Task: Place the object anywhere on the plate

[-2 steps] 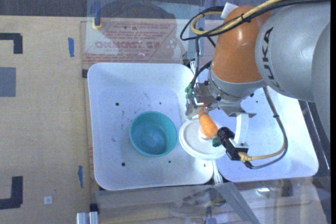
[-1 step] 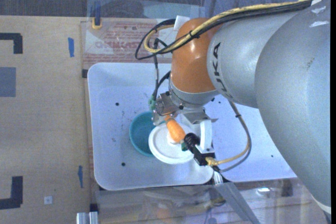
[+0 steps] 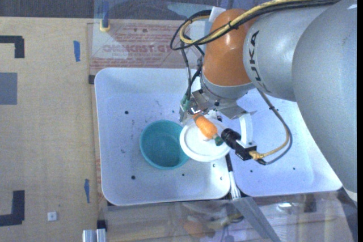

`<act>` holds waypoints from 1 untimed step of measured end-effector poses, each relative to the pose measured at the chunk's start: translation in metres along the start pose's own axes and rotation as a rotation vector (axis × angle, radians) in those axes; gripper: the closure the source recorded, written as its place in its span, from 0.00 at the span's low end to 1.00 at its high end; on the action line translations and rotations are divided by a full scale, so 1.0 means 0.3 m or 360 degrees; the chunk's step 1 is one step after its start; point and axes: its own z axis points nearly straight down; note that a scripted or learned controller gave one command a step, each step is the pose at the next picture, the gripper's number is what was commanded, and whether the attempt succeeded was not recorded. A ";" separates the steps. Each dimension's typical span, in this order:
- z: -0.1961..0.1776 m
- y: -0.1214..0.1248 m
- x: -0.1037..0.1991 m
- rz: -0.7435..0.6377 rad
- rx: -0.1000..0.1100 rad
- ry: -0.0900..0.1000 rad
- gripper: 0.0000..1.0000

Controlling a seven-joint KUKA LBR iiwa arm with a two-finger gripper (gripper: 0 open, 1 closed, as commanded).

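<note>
Orange and carrot-like, the object (image 3: 206,127) sits right under the gripper (image 3: 198,114) at frame centre, over the upper edge of the white plate (image 3: 195,147). You cannot tell from here whether the gripper has let go of it. Just left of the plate lies a teal bowl (image 3: 163,144) in the left bin (image 3: 113,88); the placing looks nearly done, with only release and retreat left.

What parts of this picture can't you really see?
- Gripper: the arm's orange band and wrist sit over it in the camera view, so its fingers are hidden.
- Carrot: whether it rests on the plate or hangs just above cannot be told; its upper end runs under the wrist.
- Plate: its upper edge is covered by the wrist.
- Right bin: most of it lies under the grey arm.
- Bowl: its inside is too blurred to read.
</note>
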 end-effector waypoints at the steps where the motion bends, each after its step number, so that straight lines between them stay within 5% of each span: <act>1: 0.079 -0.074 0.248 -0.0465 0.0008 0.0002 1.00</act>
